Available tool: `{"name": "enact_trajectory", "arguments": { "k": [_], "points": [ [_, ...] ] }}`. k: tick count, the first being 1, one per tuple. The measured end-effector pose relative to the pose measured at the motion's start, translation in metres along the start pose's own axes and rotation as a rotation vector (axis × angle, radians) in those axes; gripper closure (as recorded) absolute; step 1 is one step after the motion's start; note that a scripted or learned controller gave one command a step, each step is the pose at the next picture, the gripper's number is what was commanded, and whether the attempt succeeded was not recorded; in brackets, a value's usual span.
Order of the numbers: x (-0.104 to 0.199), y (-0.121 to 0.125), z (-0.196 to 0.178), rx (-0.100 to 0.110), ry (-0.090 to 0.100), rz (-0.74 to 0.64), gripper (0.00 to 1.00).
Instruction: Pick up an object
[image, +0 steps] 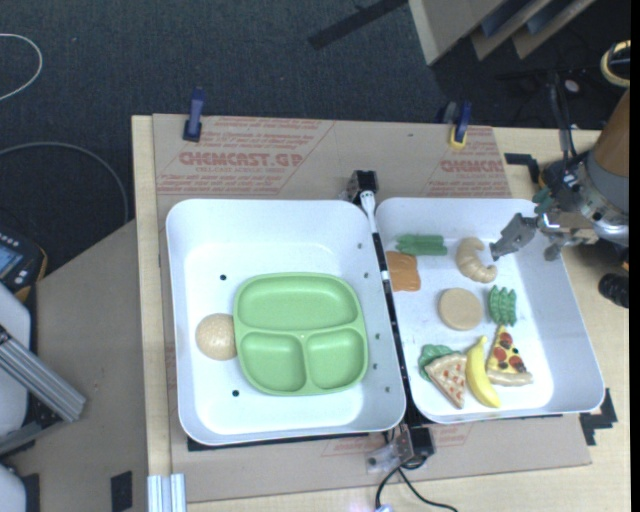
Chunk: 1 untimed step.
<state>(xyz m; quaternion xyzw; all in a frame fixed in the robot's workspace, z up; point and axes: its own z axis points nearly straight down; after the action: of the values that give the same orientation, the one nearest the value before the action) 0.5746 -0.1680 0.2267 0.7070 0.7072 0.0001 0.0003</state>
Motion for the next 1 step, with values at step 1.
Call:
{"name": "enact_trajectory", "arguments": {
  "k": [1],
  "points": [
    [0.0176,-0.0672,-0.1117,-0.011,-0.002,-0.001,0.0]
  ]
}}
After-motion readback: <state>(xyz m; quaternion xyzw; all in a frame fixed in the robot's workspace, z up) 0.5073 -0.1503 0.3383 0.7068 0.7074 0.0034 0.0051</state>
